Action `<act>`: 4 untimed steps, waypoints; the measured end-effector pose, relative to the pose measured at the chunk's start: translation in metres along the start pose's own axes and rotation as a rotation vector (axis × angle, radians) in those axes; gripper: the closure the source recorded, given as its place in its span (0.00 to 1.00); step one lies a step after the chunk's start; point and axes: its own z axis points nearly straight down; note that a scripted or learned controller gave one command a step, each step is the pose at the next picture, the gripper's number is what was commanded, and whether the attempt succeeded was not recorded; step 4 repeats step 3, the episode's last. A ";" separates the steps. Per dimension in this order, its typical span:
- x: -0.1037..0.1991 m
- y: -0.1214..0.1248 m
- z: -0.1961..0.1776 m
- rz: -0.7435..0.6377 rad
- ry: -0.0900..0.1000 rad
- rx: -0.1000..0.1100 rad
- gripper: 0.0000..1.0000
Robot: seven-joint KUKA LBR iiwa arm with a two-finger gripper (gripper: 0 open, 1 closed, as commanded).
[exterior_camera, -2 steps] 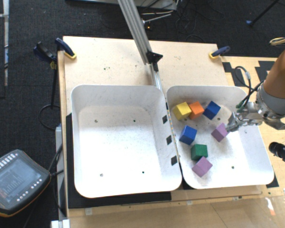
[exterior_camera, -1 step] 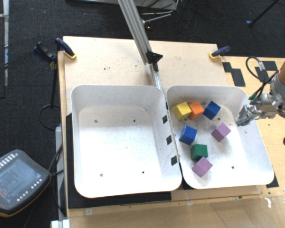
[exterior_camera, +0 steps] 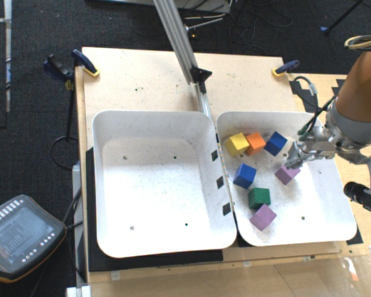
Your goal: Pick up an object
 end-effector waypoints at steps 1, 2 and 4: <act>0.063 -0.005 0.010 -0.001 0.001 0.001 1.00; 0.120 -0.007 0.024 0.000 0.001 0.003 1.00; 0.174 -0.020 0.029 -0.001 0.001 0.003 1.00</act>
